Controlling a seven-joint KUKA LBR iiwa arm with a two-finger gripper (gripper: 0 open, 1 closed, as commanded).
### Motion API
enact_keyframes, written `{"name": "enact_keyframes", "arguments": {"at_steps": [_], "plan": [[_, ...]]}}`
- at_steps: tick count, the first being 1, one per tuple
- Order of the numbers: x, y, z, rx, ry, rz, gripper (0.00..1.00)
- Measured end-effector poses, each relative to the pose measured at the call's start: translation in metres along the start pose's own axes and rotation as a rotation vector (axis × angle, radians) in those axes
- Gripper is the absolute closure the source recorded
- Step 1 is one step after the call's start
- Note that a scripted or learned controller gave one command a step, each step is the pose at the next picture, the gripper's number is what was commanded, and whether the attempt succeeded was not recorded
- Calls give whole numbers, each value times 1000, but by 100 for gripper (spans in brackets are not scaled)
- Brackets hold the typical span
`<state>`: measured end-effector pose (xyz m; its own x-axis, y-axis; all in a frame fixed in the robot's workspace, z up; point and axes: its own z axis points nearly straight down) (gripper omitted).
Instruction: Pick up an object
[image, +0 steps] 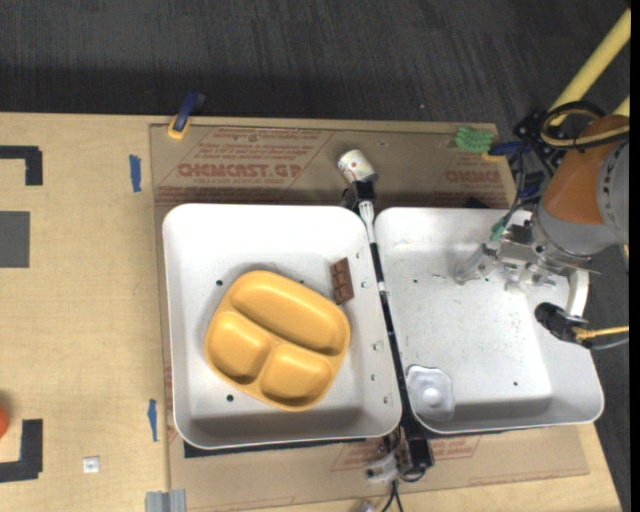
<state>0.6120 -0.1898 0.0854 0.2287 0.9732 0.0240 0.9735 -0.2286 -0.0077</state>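
Cardboard covered the bench (80, 300), with blue tape marks near its left side. On it stood the left bin (190, 400), and inside it a big yellow divided tray (278, 337) lay upside-down or tilted, filling the middle of the bin. Just beside the upper right edge of the tray a small brown block (342, 281) rested near the bin's right wall. In the right bin (560, 395), a small clear, pale object (430, 388) lay at the lower left corner, well apart from the arm. The gripper (478, 262) was low over the upper right part of this bin, pointing to the left. Its fingers looked slightly spread, with nothing between them. The orange band (572, 190) showed above the wrist.
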Motion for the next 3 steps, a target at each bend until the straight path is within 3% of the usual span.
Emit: {"name": "enact_keyframes", "arguments": {"at_steps": [1,2,3], "plan": [[17,1,1,-4,-24,-223,0],[57,6,2,-6,-25,-300,0],[48,-56,2,-6,-25,-215,0]]}}
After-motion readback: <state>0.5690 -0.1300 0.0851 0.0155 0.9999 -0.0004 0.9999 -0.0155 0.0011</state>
